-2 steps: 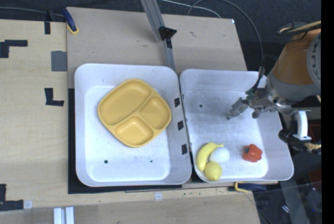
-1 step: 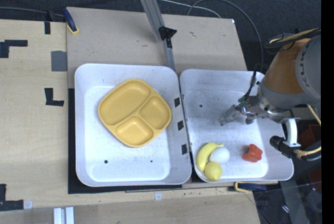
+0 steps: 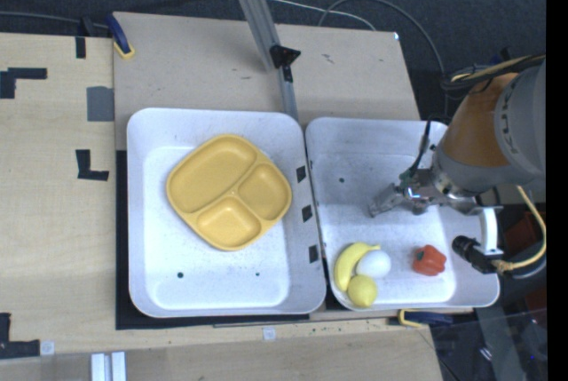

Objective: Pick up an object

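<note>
Objects for picking lay in the right white plastic bin (image 3: 355, 139): a curved yellow plastic banana (image 3: 350, 259), a small white egg-shaped piece (image 3: 375, 264) and a round yellow lemon-like fruit (image 3: 362, 289) sat bunched together, touching one another, against the bin's near-left corner. A small red plastic pepper (image 3: 429, 260) lay to their right, apart from the cluster and near the bin's front wall.

In the camera view, the grey and orange arm (image 3: 497, 126) reached in from the right over the right bin. Its metal 2-finger gripper (image 3: 380, 205) pointed left, low above the bare bin floor near the middle of that bin. It sat above the banana cluster in the picture, clear of it, and up and to the left of the pepper. Nothing was visible between its fingers; whether they were spread or closed could not be told from this angle.

The left white plastic bin (image 3: 146, 219) held a yellow plastic plate with 3 compartments (image 3: 229, 191), lying flat and rotated slightly, toward the bin's far half. Both bins rested side by side on the pale wooden bench (image 3: 53, 219), their inner walls touching.
</note>
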Robot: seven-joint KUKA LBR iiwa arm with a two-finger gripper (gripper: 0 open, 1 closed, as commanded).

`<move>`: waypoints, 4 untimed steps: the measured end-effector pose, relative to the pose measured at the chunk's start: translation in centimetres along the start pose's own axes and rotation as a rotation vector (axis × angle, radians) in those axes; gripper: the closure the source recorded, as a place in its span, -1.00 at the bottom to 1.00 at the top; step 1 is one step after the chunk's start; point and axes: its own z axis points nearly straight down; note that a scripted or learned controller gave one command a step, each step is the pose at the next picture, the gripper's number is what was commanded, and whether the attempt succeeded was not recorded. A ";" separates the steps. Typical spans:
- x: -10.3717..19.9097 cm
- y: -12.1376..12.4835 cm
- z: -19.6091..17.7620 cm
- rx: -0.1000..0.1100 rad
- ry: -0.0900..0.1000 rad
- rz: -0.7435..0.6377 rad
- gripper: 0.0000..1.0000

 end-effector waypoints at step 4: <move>5.2 2.8 -13.3 -0.002 0.004 -0.006 1.00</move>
